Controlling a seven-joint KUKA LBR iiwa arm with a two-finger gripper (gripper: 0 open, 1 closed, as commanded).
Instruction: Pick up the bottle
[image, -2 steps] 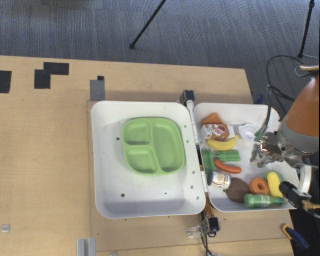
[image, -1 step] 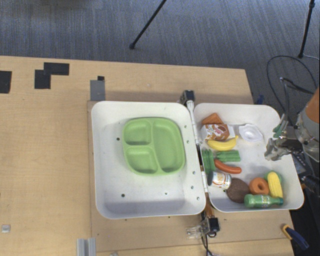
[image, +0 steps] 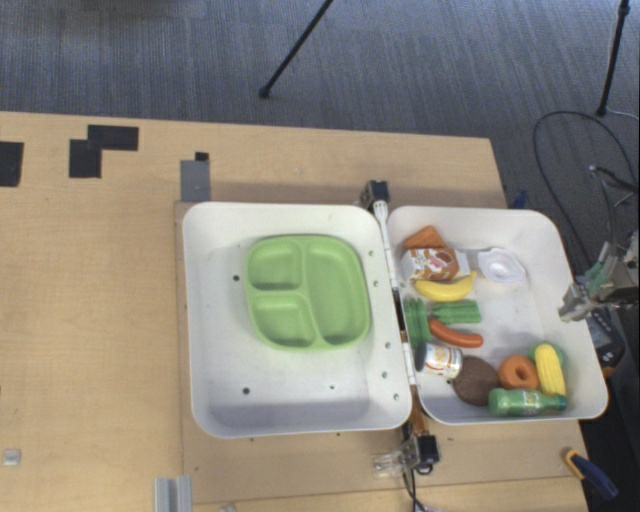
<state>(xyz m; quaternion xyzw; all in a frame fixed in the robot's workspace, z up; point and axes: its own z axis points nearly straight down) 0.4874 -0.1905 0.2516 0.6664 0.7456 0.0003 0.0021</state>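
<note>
Two white bins sit side by side; the left bin (image: 215, 400) holds a green tray (image: 305, 292). The right bin (image: 540, 235) is crowded. The bottle (image: 527, 402) lies flat against the near wall, touching a brown lump (image: 476, 381) (easily bumped). The gripper (image: 585, 300) hovers at the right rim, its opening impossible to judge.

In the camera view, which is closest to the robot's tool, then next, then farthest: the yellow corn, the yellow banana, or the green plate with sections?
Measured from the tool at the right bin's right edge:
1. The yellow toy corn cob, in the right bin's near right corner, just below the tool.
2. The yellow toy banana, on the right bin's left side.
3. The green divided plastic plate, in the middle of the left bin.
</note>
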